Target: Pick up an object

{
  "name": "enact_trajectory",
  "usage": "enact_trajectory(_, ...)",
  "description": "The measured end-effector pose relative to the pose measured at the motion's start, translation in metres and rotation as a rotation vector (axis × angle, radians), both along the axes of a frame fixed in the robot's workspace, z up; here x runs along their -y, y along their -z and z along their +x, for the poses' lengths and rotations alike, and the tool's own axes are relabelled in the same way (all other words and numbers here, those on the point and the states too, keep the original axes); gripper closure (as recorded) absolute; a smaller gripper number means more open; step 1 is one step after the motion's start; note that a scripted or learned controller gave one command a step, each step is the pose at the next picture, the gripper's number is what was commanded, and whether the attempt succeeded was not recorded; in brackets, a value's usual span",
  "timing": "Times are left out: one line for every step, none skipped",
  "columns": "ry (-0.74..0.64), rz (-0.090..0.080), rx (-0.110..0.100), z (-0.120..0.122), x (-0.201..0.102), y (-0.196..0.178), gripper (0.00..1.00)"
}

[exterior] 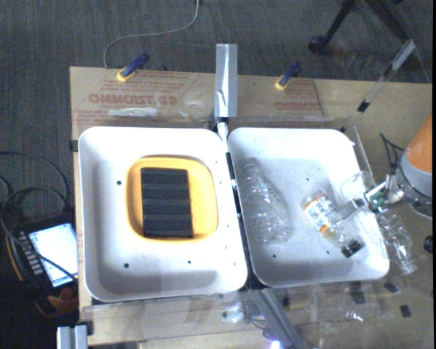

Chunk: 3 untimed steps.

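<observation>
The arm sits at the right edge of the right-hand shallow white bin [298,140], its gripper [378,198] poised over that bin's right rim, and whether it is open or closed I cannot tell. Nearest target, by my reading: the small clear plastic bottle with an orange-and-white label [321,215], lying on its side just left of the gripper. Further left in the same bin lies a crumpled clear plastic bottle [265,208], hard to pick out against the white. To do this well, the tool should centre across the small bottle's narrow width and come down squarely, since clear round plastic likely rolls away. Over in the left-hand white bin [101,195] rests a yellow tray holding a ribbed black block [167,202]. Red lettering on the board behind [134,99] reads roughly "CHEMCAST GP".
</observation>
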State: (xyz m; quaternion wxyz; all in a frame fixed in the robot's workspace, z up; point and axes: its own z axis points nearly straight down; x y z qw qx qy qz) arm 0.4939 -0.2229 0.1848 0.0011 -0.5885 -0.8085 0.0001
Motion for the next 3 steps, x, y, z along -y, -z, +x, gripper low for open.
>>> enact_trajectory(-0.119,-0.005,0.02,0.039,0.0,0.077,0.0)
enact_trajectory(-0.16,-0.014,0.038,0.067,-0.002,0.08,0.0)
enact_trajectory(-0.317,-0.003,0.004,0.038,0.001,0.014,0.0)
